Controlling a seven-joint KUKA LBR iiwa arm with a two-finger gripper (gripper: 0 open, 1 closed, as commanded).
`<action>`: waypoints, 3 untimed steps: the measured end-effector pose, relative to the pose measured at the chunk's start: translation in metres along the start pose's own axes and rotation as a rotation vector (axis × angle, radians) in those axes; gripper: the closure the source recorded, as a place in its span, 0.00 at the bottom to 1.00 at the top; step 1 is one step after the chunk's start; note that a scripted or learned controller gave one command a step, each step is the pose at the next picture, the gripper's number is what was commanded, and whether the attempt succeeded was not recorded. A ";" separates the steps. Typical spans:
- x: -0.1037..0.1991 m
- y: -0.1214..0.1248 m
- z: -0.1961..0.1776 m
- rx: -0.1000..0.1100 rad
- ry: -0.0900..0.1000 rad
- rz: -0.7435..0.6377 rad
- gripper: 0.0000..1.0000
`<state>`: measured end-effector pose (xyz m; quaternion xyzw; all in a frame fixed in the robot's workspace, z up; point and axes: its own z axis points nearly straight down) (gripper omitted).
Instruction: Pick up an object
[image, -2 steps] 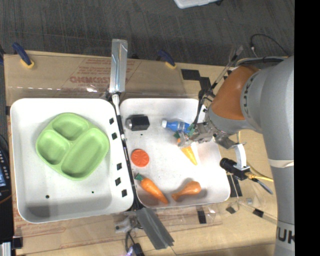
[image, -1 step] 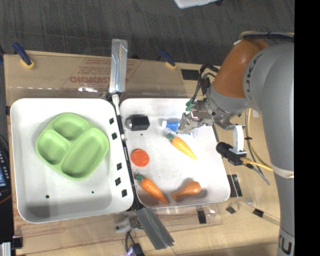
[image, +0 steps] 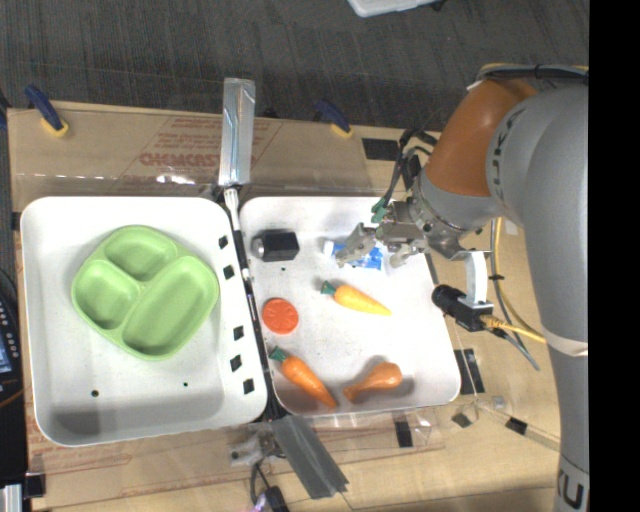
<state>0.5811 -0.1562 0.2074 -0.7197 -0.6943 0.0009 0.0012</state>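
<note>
Two white bins sit side by side on the bench. We list a green divided plate in the left bin. In the right bin we list six items, all apart from one another: a black block near the far left corner, an orange disc by the left wall, an orange carrot near the front left corner, an orange-brown gourd shape along the front edge, a yellow carrot mid-bin, and a blue-and-white packet toward the far edge.

Progress, as we judge it: nothing is lifted yet; every item rests on the bin floor. The gripper sits over the packet, its likely target; we cannot tell how its jaws stand. Closing, lifting and clearing the bin remain.

Orientation: the packet is partly hidden, so we cannot tell its long axis. The yellow carrot lies leaf end toward the far left corner, tip toward the right wall.
</note>
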 end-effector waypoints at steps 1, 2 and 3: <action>-0.007 -0.037 0.097 0.005 0.001 0.071 0.00; 0.039 0.068 0.061 -0.003 0.000 -0.153 0.00; 0.064 0.031 0.013 0.000 0.001 -0.282 0.00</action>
